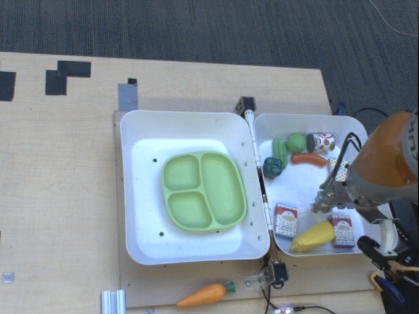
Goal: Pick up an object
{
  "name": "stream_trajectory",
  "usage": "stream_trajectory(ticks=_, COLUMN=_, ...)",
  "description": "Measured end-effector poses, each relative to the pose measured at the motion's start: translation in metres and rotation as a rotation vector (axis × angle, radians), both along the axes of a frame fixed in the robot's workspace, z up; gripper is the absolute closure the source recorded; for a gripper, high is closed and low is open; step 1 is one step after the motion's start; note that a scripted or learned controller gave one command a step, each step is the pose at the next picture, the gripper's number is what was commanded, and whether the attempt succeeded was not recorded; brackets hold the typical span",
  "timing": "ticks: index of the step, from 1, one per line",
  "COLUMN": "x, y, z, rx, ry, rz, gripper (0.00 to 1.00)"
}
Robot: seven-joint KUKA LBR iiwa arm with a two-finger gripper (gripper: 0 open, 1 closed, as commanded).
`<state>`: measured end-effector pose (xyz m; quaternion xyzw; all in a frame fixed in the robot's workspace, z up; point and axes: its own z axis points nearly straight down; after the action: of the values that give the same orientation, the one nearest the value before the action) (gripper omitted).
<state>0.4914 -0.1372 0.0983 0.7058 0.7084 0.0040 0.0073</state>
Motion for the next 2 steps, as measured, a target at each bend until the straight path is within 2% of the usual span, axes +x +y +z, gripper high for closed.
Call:
stream_trajectory(ticks=1, x=0.000, y=0.000, z=0.000, rx=0.000, ry=0.000, rz=0.000, gripper=0.00)
stream_trajectory(ticks=2, x=0.001, y=0.001, z=0.010, rx=0.000, ry=-0.004, rz=0.002, gripper=1.00)
